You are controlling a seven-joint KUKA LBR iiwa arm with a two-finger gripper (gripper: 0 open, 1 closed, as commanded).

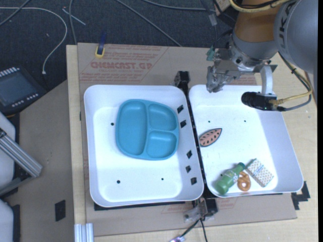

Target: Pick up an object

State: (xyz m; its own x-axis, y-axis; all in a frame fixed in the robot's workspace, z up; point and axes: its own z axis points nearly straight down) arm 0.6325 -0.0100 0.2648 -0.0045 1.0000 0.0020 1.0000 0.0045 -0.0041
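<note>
Showing a bulky grey arm (303,29) entering at two o'clock, wearing a broad orange band (257,19) above the wrist. Carrying a cluttered metallic gripper (216,84) of small silver and black parts, trailing black cables (one yellow-tipped) and a black cylindrical fitting (257,100) at three o'clock.

A divided plate (147,129) lies in the left bin (96,150); a bottle (229,179), pretzel (244,182) and packet (260,172) cluster in the right bin's (275,135) near corner.

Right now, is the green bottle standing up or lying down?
Lying down. The green bottle rests on its side in the right bin, cap toward the upper right, against a pretzel.
</note>
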